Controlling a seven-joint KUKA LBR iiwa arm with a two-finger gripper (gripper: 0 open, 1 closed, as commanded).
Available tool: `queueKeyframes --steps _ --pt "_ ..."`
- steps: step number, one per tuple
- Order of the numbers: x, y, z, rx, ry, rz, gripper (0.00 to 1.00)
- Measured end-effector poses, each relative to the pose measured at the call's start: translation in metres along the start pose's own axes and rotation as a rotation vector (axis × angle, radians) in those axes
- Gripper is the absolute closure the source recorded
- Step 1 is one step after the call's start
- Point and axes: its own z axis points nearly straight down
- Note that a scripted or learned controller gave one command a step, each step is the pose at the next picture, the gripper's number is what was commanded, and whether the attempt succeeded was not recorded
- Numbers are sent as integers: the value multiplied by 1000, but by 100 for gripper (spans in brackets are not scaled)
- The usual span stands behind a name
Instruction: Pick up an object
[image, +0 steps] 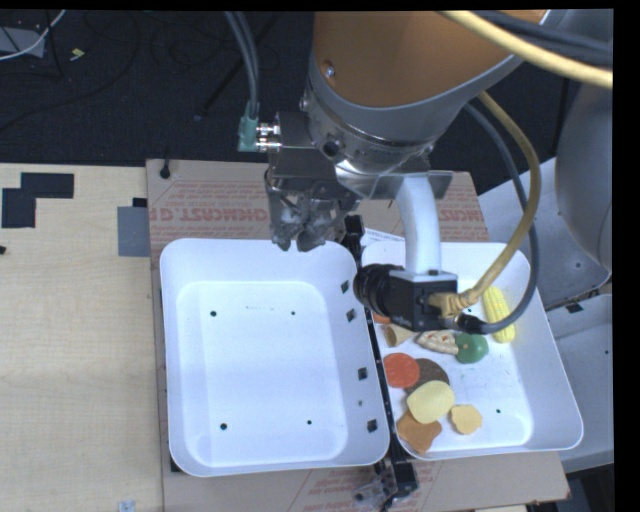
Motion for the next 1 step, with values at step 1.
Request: queueKeyframes --steps 1 --pt "0 0 0 1 0 0 0"
